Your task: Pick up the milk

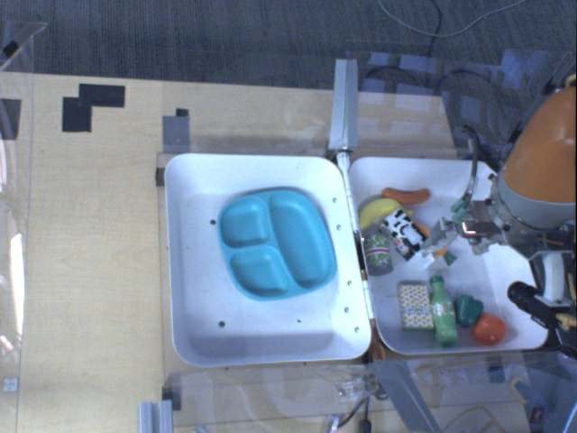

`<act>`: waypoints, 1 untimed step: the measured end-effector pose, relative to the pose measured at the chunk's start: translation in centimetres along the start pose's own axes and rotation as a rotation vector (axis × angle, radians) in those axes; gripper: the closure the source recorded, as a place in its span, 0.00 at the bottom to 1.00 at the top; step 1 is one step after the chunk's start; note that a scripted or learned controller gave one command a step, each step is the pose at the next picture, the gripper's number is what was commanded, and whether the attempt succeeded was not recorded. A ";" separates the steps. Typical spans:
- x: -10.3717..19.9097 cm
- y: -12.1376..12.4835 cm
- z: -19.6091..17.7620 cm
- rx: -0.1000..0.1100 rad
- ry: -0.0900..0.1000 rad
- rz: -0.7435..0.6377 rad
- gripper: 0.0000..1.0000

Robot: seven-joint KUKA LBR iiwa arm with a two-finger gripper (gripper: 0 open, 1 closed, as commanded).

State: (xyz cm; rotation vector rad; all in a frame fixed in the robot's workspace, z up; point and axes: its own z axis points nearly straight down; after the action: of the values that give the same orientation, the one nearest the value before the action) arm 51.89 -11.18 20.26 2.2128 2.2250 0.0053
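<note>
The milk [404, 234] is a small carton with black and white cow patches. It lies tilted in the upper middle of the right bin [514, 269], beside a yellow fruit [378, 212]. My gripper [445, 238] hangs low over the same bin, just right of the carton, at the end of the grey arm with its orange band [548, 152]. From this view, the carton looks apart from the gripper rather than inside it.
Around the milk in the right bin lie an orange sausage shape [406, 195], a small can [378, 253], a checkered box [414, 305], a green bottle [441, 310], a teal piece [468, 309] and a red ball [489, 330]. The left bin [194, 206] holds a blue divided plate [275, 242].
</note>
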 end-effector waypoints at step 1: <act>4.6 5.9 1.8 0.001 0.000 0.120 0.00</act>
State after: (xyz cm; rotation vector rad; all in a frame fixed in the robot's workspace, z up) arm 57.76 -6.57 18.52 2.3428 2.0890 0.0053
